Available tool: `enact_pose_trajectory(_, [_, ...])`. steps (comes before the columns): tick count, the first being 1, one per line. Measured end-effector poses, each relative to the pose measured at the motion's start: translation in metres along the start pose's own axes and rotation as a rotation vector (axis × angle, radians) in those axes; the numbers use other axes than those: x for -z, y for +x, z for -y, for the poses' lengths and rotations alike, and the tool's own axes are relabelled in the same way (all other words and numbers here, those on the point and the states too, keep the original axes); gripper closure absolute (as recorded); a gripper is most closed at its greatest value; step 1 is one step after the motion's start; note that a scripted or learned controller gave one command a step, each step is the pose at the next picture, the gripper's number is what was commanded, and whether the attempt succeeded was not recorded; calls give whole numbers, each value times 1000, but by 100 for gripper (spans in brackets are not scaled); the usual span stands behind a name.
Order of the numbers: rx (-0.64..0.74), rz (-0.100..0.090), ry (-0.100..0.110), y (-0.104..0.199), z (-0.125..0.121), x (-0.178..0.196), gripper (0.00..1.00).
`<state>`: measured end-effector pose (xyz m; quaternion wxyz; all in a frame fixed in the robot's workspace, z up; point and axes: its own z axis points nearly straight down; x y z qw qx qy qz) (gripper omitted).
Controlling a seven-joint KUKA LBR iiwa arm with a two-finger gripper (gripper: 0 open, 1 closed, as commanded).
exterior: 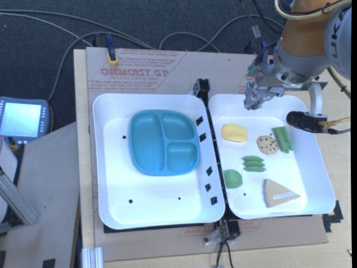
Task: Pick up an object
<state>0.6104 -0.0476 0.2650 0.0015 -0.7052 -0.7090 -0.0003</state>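
In the camera view, the gripper (257,100) is being held above the far edge of the right bin (318,166), apparently so a target can be chosen. Whether it is gripping cannot be told. The yellow piece (234,133) is lying nearest below it, beside the cookie (268,144), untouched.

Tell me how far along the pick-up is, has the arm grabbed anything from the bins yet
Nothing looks picked yet. The gripper hangs over the far edge of the right bin with nothing seen between its fingers. The yellow piece, cookie, two green pods, green round piece and wedge all lie in that bin. Left: descend on one, close and lift.
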Motion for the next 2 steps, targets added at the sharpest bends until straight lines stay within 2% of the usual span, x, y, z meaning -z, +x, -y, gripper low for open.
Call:
enact_pose_trajectory(1, [0,0,0,49,6,0,100])
enact_pose_trajectory(2, [-1,1,3,99,10,-21,100])
